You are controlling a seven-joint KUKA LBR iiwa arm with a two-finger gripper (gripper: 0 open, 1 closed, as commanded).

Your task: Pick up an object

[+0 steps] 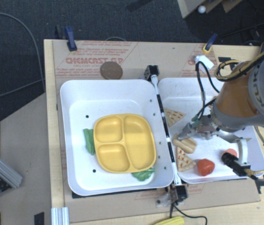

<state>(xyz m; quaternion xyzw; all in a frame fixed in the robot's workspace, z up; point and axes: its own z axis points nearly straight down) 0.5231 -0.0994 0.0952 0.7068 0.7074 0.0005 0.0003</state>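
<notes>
Two green pieces half-hidden under yellow tray; fingers blurred, state unclear

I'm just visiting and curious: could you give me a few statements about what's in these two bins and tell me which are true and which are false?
1. A yellow tray lies in the left bin. True.
2. The tray has three compartments. True.
3. The arm reaches over the left bin. False: it is over the right bin.
4. A red item lies in the right bin. True.
5. The green pieces lie on top of the tray. False: they stick out from under its edges.
</notes>
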